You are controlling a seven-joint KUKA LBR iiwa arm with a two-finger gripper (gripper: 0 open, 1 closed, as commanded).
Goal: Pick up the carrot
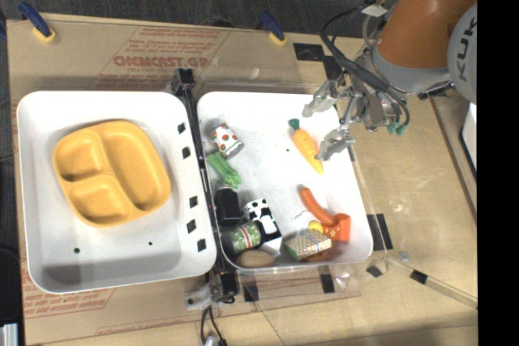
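1. The end effector (330, 124) hangs over the upper right part of the right bin (268, 105), its two fingers spread wide with nothing between them; one fingertip sits near the bin's top edge and the other lower down, close to the right wall.
2. The carrot (305, 144) lies on the bin floor just to the left of the lower fingertip, green top pointing up the view and the orange body running down and slightly right. It appears apart from the fingers, not between them.
3. Likely risk: the carrot is offset to one side of the open span, so a straight descent could close on air or pinch only its edge and flick it away.
4. Another risk is the bin's right wall, which is near the lower finger; a descent there could catch the rim.
5. Farther from the end effector, a red-orange sausage-like toy (318, 209) lies below the carrot, similar in colour and shape, so it could be mistaken for the target.
6. Farthest away, the left bin (49, 263) holds a yellow divided tray (111, 172), well clear of any reach.
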